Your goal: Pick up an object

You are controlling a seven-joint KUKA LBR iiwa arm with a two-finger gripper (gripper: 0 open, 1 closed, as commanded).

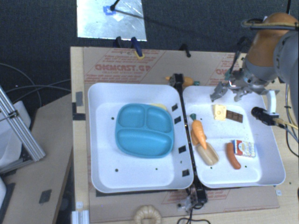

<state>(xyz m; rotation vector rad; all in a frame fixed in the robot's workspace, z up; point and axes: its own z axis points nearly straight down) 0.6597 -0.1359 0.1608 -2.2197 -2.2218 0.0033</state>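
Front of right bin (268, 174): hot dog bun (208, 154), sausage (233, 156), small carton (244, 148) | carrot (198, 131) by the divider | cheese (219, 112) and chocolate bar (234, 117) farther back | gripper (230, 91) over the back rim, fingers spread, pinching nothing | left bin (100, 139): blue divided plate (145, 130).

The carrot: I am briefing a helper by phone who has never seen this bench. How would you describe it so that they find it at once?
Look in the right-hand shallow white bin, along its left wall beside the black divider. The orange tapered carrot with a green tip lies there, just above a tan bun-shaped piece. The red sausage lies farther right and has rounded ends.
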